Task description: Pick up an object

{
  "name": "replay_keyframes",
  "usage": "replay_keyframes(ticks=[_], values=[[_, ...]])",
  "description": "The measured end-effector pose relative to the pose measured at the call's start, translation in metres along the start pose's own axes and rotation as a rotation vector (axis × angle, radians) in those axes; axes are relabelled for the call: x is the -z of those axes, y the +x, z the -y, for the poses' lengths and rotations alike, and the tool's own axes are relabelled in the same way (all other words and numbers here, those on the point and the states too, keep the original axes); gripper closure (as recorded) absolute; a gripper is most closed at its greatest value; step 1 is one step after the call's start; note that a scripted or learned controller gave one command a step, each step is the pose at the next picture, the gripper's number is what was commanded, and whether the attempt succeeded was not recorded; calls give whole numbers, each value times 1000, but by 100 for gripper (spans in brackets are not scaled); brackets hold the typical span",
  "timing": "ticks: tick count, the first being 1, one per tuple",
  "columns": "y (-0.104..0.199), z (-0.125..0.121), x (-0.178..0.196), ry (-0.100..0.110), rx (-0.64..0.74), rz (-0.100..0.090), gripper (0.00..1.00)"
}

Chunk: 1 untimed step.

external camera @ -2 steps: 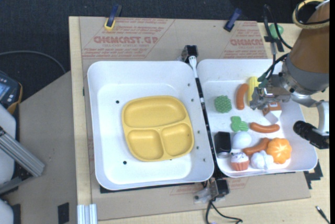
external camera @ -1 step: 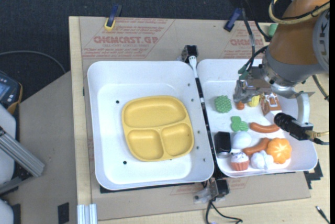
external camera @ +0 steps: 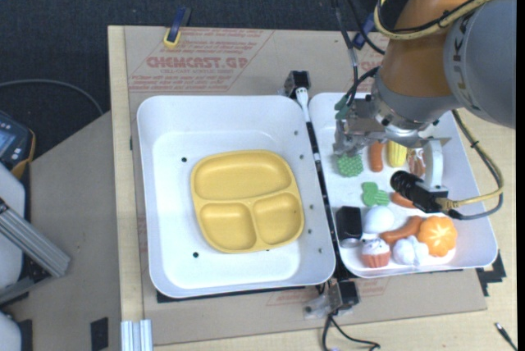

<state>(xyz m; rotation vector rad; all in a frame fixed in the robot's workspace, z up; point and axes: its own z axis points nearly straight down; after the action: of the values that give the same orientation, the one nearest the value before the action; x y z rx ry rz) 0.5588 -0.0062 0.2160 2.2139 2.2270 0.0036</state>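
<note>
I'm seeing the grey arm with the orange band reaching in from the right, parking the end effector (external camera: pixel 358 140) low over the back of the right shallow white bin (external camera: pixel 484 202). Can't tell the end effector's state from here. Directly under it, a green dimpled round toy (external camera: pixel 351 166) is lying beside an orange carrot-like piece (external camera: pixel 375 157) and a yellow corn-like piece (external camera: pixel 396 152). An orange round fruit toy (external camera: pixel 437 234) is sitting near the front. The left white bin (external camera: pixel 164 177) is carrying a yellow three-compartment plastic tray (external camera: pixel 245 199), on the tabletop (external camera: pixel 123 70).
</note>
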Motion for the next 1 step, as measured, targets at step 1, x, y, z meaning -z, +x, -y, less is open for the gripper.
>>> replay_keyframes(ticks=[1], values=[[52,-9,-2,0,0,0,100]])
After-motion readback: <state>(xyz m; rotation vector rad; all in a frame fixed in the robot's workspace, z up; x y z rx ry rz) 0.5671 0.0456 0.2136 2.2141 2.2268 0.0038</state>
